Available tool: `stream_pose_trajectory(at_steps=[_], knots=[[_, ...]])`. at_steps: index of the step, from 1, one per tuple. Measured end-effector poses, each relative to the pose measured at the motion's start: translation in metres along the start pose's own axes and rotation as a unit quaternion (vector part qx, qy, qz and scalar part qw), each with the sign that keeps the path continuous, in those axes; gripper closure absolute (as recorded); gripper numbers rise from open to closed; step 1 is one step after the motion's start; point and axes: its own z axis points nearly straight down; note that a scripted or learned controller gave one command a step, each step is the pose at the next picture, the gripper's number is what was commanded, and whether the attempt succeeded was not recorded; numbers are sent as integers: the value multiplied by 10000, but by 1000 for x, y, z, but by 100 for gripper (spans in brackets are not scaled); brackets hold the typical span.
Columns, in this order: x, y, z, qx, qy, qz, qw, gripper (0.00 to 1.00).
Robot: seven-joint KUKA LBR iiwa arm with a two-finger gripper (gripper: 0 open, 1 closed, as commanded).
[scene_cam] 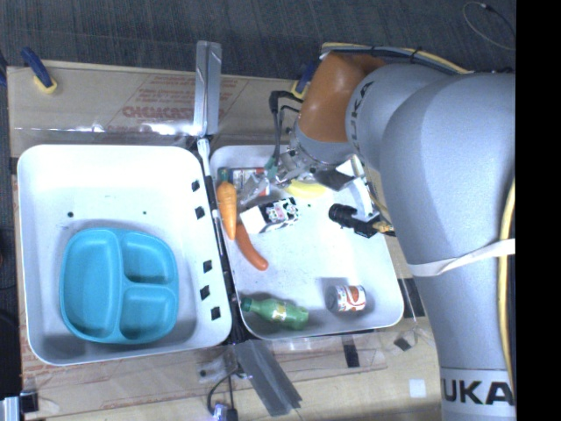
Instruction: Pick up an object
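Hovering my claw (259, 181) over the far end of the right-hand shallow white bin (307, 266); open or closed, cannot tell. Tapered orange carrot (227, 207) lies just view-left, long axis near-to-far.

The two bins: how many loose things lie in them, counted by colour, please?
Blue: 1 (plate)
Orange: 2 (carrot, sausage)
Green: 1 (bottle)
Yellow: 1 (piece, partly hidden)
White: 1 (small box)
Red and white: 1 (can)
Total: 7
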Motion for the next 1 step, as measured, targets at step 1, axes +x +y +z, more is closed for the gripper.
stream_pose_trajectory(at_steps=[1], knots=[[-9, -3, -15, -18, 21, -120, 9999, 0]])
